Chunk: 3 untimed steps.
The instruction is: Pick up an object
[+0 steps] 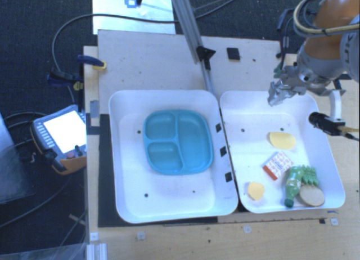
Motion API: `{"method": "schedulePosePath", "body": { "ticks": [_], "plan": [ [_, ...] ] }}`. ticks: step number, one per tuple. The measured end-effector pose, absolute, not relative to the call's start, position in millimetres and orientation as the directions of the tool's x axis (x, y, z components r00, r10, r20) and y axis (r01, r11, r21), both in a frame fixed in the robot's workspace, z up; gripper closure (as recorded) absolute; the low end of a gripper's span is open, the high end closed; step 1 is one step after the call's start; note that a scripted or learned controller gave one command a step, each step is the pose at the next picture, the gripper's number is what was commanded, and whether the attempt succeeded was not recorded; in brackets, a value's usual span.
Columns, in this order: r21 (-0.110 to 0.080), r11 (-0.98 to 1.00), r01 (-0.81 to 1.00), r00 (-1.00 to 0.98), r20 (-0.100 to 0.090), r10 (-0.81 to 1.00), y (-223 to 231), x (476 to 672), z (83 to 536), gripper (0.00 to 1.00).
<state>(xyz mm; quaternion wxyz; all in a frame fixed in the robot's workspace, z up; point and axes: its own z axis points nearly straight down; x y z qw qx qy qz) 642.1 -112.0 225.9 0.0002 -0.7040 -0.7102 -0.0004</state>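
Evidently not yet reaching, the gripper (pixel 278 95) hangs over the right bin's (pixel 247 112) far edge, whether open I cannot tell, while the yellow slice (pixel 281 139), carton (pixel 277 165) and green bottle (pixel 292 184) lie nearer, untouched.

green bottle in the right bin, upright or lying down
Lying down: the green bottle rests lengthwise on the bin floor, cap toward the near wall.
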Motion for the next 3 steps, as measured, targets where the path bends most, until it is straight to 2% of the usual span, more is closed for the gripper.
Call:
{"method": "schedulePosePath", "body": {
  "ticks": [2,3],
  "plan": [
    [0.000,0.010,1.000,-0.010,0.002,1.000,-1.9,623.7,226.3,1.00],
    [-0.001,0.011,1.000,-0.011,0.002,1.000,55.9,599.4,229.9,1.00]
  ]
}}
